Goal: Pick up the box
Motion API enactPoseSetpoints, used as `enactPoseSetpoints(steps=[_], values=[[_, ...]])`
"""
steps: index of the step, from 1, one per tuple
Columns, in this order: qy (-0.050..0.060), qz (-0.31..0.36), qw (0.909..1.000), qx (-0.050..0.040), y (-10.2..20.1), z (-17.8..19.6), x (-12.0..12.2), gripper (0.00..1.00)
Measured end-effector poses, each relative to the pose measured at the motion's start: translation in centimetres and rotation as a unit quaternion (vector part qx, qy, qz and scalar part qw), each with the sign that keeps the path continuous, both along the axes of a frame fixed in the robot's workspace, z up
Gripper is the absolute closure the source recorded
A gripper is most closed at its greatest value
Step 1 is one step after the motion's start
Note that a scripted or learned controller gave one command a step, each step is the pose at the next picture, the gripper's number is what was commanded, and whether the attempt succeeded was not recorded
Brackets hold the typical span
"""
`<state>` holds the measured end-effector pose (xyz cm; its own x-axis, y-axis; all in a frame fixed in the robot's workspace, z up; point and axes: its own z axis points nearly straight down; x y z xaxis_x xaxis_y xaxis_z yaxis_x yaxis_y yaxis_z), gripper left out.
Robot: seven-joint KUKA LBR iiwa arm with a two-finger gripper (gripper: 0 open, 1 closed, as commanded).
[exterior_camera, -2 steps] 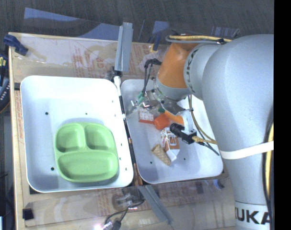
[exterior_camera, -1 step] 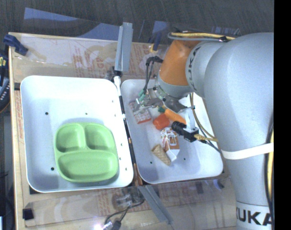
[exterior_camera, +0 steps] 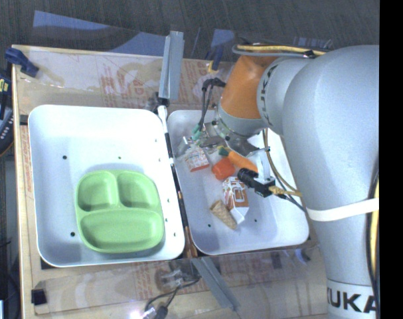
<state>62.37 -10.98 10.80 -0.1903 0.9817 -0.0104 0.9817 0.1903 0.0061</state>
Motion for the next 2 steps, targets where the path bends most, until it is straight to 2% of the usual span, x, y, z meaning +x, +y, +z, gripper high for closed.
enactPoseSetpoints(steps=[1,2], values=[[0.000,0.001,1.0000,-0.0002,0.0,1.0,0.0,1.00],[0.004,0.205,0.9787,0.0030,0.8,14.7,-2.2,1.00]])
